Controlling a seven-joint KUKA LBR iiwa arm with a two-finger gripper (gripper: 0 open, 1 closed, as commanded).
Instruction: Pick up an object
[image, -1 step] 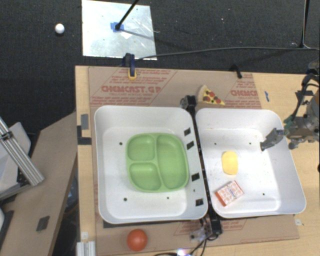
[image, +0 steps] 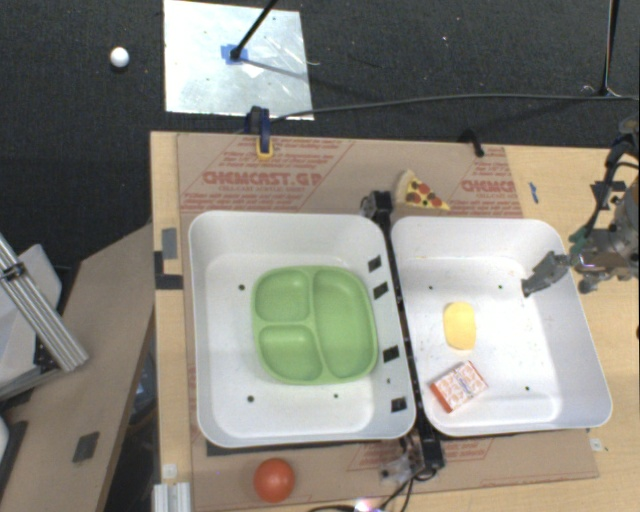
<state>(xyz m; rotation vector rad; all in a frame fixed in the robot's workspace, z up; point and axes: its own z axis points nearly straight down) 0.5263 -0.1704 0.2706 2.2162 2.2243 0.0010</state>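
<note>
In the right bin (image: 575, 340) a pale yellow rounded object (image: 460, 325) lies near the middle. A small red and white box (image: 459, 386) rests closer to the bin's front wall. My gripper (image: 566, 276) hangs over the bin's far right side, to the right of the yellow object and well apart from it. Its two dark fingers stand open with nothing between them. The left bin (image: 215, 300) holds a green divided plate (image: 315, 323).
A toy pizza slice (image: 423, 192) lies on the cardboard behind the bins. A red ball (image: 274, 479) sits in front of the left bin. A blue and yellow clamp (image: 260, 132) grips the cardboard's back edge. Black clips line the seam between the bins.
</note>
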